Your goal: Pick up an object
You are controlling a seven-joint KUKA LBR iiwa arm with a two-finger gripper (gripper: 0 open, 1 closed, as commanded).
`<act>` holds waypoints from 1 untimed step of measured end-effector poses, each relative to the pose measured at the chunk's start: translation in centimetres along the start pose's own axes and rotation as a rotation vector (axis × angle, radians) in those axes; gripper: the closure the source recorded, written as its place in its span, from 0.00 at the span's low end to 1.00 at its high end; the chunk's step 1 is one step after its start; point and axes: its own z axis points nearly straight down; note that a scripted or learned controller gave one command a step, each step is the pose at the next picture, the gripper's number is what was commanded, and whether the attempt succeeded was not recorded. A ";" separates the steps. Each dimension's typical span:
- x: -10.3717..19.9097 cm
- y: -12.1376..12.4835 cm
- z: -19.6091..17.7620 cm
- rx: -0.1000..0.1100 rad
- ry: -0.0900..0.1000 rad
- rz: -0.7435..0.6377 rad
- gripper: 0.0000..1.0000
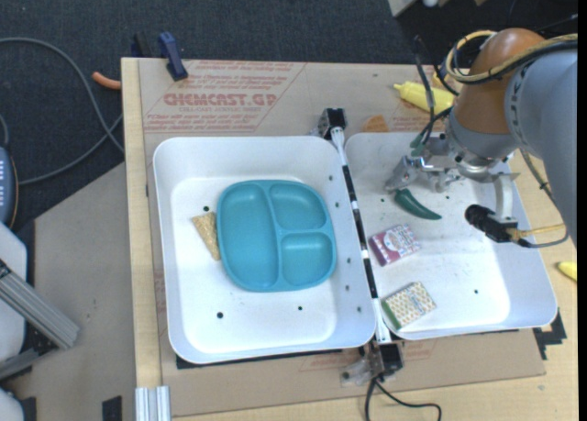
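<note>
My gripper (415,174) hangs low over the far part of the right bin (514,304). A dark green, pepper-like thing (419,205) lies on the bin floor just in front of it, close to its tip or touching it. A small pink and white packet (394,243) lies nearer the bin's left wall. A tan patterned packet (409,302) sits by the front left corner. In the left bin (183,318) rests a teal divided plate (276,234), with a tan cracker-like piece (205,230) tucked under its left edge.
The grey arm with its orange band (500,71) reaches in from the right, over the right bin's far edge. A yellow thing (420,94) lies on the board behind that bin. A blue clamp (171,54) sits at the board's far left corner.
</note>
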 end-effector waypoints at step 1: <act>0.0 0.1 -1.0 -0.003 0.000 0.000 1.00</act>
